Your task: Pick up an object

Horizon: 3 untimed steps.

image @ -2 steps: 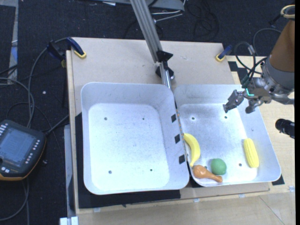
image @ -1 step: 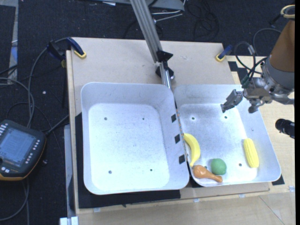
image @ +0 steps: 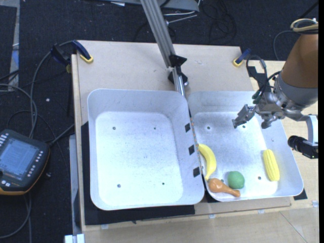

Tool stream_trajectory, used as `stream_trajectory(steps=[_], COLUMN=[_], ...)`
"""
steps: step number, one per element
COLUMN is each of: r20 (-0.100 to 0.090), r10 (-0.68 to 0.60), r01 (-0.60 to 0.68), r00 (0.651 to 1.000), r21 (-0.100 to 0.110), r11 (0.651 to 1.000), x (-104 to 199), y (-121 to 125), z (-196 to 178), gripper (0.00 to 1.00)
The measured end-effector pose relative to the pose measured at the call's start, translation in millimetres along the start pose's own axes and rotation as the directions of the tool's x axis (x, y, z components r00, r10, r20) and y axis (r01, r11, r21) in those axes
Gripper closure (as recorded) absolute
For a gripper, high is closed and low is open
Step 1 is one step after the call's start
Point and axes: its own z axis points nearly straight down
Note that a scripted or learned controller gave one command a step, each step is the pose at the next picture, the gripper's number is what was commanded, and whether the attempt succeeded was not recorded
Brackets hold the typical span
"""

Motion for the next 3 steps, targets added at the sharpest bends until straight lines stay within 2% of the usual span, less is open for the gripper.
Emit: stream_trajectory(steps=[2, 3], r20=[0.0, 0.0], r10=[0.001, 0.0], r01=[-0.001, 0.0], r00=[1.0, 1.0], r21=[0.001, -0.004], r11=[1.0, 1.0], x=[-1, -1], y=[-9, -8], z=[121, 108], gripper=[0.0, 1.0])
